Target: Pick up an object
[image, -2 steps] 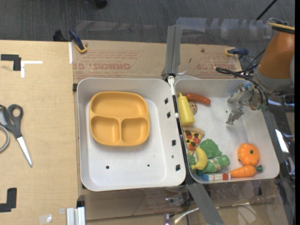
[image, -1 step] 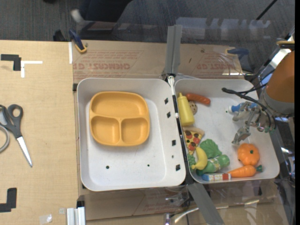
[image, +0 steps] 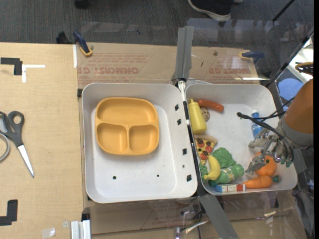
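- The tool (image: 262, 156) is down inside the right bin (image: 234, 91), at that bin's right side, with the arm (image: 301, 116) reaching in over the rim from the right.
- Its metal fingers hang just above and to the left of a small orange toy (image: 267, 168), close to touching it; whether there is contact I cannot tell.
- I cannot tell whether the tool is apart or together: the fingertips blur into the cables and the toy beneath.
- Nothing can be seen gripped between the fingers, so I judge no object to be picked up yet.
- The likely target is that orange toy, which lies on the bin floor in the lower right corner, just above a carrot (image: 257, 182).
- Other candidates lie in the same bin: a yellow bottle (image: 197, 116) against the left wall, a sausage (image: 211, 104) near the top, a pizza slice (image: 205, 146), a banana (image: 214, 167), a green toy (image: 225, 159) and a small box (image: 230, 187) along the bottom edge.
- The left bin (image: 132, 183) holds a yellow divided plate (image: 127, 125), well apart from the tool.
- Scissors (image: 17, 138) lie on the worktop (image: 40, 98) far to the left.
- As I read it, the approach is done; closing on the toy and lifting it clear of the bin are left.
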### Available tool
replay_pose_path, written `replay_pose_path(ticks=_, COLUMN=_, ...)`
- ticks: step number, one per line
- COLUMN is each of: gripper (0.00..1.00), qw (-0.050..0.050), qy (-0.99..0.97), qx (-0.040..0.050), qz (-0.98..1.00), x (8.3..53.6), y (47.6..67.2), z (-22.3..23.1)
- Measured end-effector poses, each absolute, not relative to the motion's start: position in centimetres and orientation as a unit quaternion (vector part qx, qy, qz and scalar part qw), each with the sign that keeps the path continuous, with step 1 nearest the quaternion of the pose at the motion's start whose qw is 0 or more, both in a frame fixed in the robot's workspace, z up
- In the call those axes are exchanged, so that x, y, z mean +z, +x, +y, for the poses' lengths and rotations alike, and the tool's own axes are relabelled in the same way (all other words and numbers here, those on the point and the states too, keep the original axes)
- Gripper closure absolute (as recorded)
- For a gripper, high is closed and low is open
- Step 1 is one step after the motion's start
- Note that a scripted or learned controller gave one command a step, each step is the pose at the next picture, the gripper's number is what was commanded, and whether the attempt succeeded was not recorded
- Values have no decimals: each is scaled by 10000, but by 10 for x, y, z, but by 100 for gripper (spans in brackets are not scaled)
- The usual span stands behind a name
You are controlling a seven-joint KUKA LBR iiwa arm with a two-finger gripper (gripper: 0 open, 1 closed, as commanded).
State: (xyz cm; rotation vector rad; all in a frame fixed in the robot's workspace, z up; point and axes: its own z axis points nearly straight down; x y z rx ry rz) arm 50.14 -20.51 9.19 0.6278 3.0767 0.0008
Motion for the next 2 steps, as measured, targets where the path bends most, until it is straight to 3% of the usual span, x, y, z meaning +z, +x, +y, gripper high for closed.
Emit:
replay_pose_path(ticks=1, gripper=100, qw=27, qy=1987, qx=1, qz=9801, x=102, y=503, z=-205)
replay_pose_path(ticks=2, gripper=100, qw=16, qy=2123, qx=7, qz=9772, x=92, y=575, z=-106)
